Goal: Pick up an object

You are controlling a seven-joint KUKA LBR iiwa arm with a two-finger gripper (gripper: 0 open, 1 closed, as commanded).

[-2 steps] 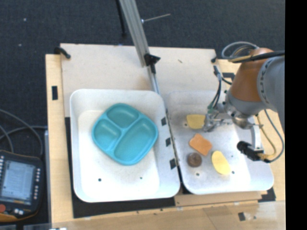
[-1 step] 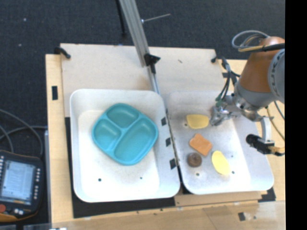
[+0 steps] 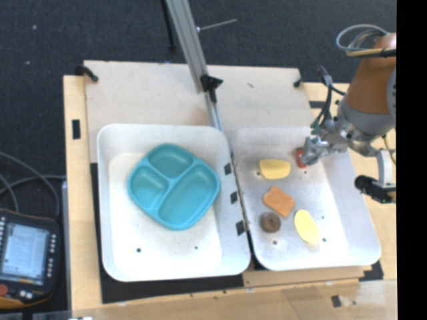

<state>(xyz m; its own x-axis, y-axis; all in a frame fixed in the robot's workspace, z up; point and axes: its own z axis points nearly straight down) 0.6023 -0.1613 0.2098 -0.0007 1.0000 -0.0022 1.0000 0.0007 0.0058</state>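
The arm [image 3: 367,99] reaches in over the right bin [image 3: 347,245], orange band up top, wrist angled down toward the bin's upper part. The gripper [image 3: 308,153] hangs low at the end of it, with something small and red [image 3: 301,157] right at its tip; whether that red bit is a held thing or part of the tool, I cannot tell, and the spread of its tip is too blurred to call.

Just left of the gripper and a touch lower lies a yellow lump [image 3: 275,169], near but apart from it. Below that sits an orange block [image 3: 279,201], tilted. Lower still, a small brown round piece [image 3: 270,222] lies beside the block, and a yellow oval [image 3: 306,226] rests almost straight below the gripper.

Well off to the gripper's left, the other bin [image 3: 113,259] carries a turquoise divided tray [image 3: 174,186].
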